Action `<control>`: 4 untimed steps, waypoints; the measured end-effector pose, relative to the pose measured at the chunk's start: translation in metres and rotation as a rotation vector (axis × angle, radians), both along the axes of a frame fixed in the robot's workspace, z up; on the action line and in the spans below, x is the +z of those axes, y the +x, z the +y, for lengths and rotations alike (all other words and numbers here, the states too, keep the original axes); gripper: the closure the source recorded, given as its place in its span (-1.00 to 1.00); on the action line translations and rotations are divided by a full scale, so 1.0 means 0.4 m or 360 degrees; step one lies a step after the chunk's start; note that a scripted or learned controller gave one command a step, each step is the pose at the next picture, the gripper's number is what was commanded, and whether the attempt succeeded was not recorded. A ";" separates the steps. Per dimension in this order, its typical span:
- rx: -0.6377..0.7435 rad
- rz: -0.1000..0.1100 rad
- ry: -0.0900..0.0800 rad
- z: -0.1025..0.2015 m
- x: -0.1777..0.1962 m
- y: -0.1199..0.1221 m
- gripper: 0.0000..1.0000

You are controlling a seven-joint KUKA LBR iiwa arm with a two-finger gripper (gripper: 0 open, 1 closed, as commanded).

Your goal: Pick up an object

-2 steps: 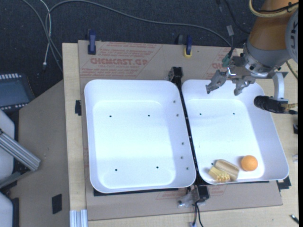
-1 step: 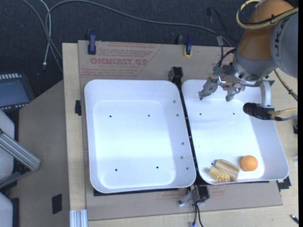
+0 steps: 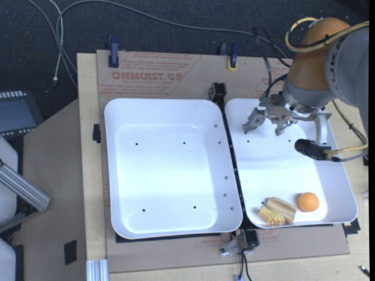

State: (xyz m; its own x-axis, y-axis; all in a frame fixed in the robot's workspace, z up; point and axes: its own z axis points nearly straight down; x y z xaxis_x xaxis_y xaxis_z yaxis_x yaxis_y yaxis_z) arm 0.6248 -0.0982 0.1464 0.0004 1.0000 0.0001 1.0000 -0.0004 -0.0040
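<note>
Gripper (image 3: 266, 122) of the grey arm with orange band — fingers splayed apart, nothing between them — hangs over the far end of the right white bin (image 3: 293, 168). Round orange ball (image 3: 308, 202) and tan ridged corn-like piece (image 3: 276, 211) lie well apart from it at the near rim; either wants a centred descent. The corn piece's exact make is hard to tell.

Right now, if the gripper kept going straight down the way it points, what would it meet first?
Likely bare floor at the far end of the right bin. The gripper hangs open there; the orange ball and corn cob lie nearer.
</note>
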 end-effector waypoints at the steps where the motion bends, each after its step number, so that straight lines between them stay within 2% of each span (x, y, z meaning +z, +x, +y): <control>1: 0.0001 0.0000 0.0000 0.001 -0.131 -0.003 -1.00; 2: 0.0001 -0.0010 0.0000 0.000 -0.097 0.002 1.00; 4: 0.0001 -0.0015 0.0000 0.034 0.208 0.004 1.00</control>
State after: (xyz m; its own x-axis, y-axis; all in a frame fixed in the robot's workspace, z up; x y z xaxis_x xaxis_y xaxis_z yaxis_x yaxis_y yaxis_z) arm 0.6263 -0.0846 0.2296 -0.0005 1.0000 -0.0001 1.0000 0.0005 0.0056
